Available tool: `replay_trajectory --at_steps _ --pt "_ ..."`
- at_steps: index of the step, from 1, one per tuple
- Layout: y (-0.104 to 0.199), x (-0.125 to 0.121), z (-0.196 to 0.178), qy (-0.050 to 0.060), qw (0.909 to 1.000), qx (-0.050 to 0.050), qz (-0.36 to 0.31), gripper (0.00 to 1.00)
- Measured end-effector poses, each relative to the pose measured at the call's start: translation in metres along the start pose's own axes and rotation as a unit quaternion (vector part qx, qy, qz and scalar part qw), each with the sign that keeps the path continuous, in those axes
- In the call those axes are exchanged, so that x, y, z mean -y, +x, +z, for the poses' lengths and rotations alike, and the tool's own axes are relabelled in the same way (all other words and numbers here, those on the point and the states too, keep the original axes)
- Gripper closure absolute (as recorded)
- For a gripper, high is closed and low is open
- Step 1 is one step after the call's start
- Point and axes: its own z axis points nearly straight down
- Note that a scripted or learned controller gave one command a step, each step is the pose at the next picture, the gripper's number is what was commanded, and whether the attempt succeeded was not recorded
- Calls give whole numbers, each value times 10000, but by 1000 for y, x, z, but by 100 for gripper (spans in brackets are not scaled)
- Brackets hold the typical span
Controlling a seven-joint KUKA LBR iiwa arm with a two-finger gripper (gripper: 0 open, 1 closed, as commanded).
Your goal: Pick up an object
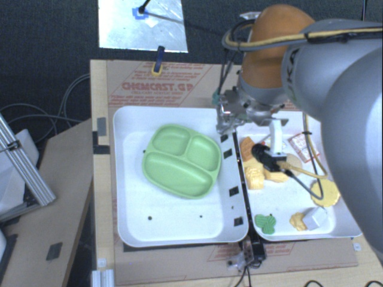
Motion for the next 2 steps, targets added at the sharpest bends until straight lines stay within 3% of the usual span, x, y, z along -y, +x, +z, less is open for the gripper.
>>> replay_trajectory --at_steps 1,2 --pt "14 -11 7 9 10000 9 16 100" --pt "3 -4 -1 14 10000 11 47 100"
